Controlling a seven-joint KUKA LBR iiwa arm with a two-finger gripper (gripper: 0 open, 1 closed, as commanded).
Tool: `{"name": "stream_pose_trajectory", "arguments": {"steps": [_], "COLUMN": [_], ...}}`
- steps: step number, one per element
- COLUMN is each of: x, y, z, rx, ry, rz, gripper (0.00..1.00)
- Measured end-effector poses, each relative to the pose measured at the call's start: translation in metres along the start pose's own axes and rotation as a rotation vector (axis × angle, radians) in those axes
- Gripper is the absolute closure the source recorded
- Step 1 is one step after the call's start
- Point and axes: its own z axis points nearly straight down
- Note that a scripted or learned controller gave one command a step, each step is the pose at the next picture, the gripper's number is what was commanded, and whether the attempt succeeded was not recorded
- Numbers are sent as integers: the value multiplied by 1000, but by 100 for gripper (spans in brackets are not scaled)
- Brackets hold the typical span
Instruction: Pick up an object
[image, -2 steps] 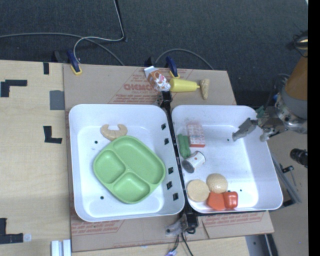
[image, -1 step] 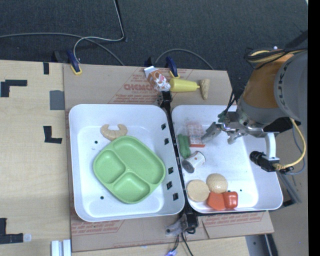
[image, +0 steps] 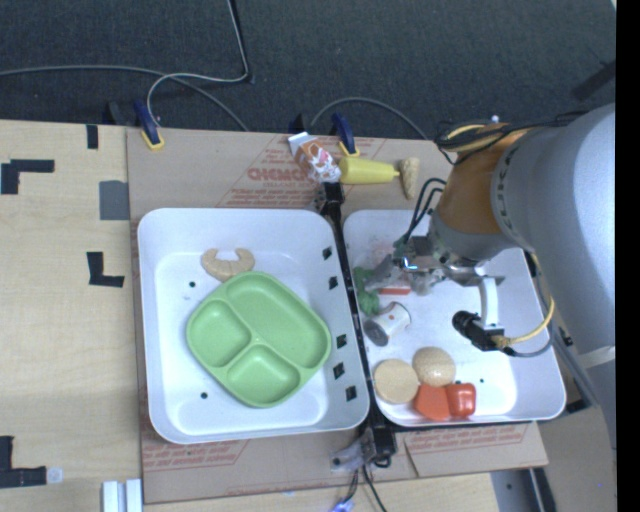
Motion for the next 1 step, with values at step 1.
{"name": "stream_pose_trajectory", "arguments": {"steps": [1], "x": [3], "y": [12], "z": [1], "rx": [2], "ry": [-2], "rz": [1], "gripper": [0]}}
